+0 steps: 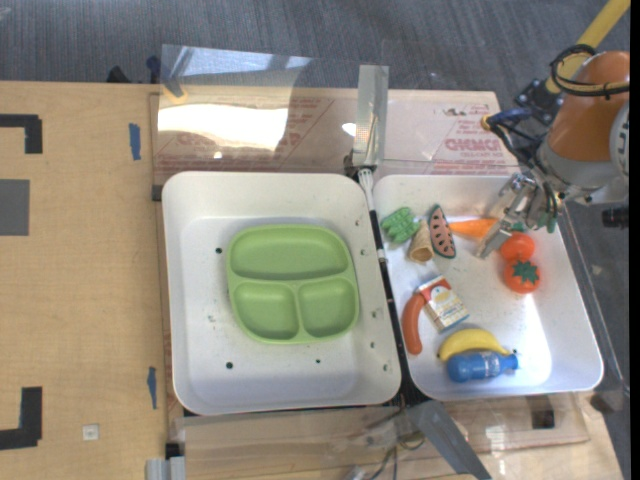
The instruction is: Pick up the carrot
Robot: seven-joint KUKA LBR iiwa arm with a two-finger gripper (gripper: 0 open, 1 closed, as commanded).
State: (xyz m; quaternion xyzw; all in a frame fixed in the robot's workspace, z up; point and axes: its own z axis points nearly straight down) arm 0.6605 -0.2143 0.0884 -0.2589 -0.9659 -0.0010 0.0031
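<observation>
Two white bins: the tool (505,230), fingers spread, hangs in the right bin (575,353), carrot (472,229) just beside it; the left bin (190,268) holds a green divided tray (292,282).

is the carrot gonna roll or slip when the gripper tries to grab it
The carrot looks like a small, smooth toy, so probably stiff, light and somewhat slippery. Its tapered, rounded shape could squirt sideways from a pinch or roll on the smooth floor of the right bin. The gripper is right at its thick end, with the watermelon slice close by, so a nudge may bump that.
</observation>
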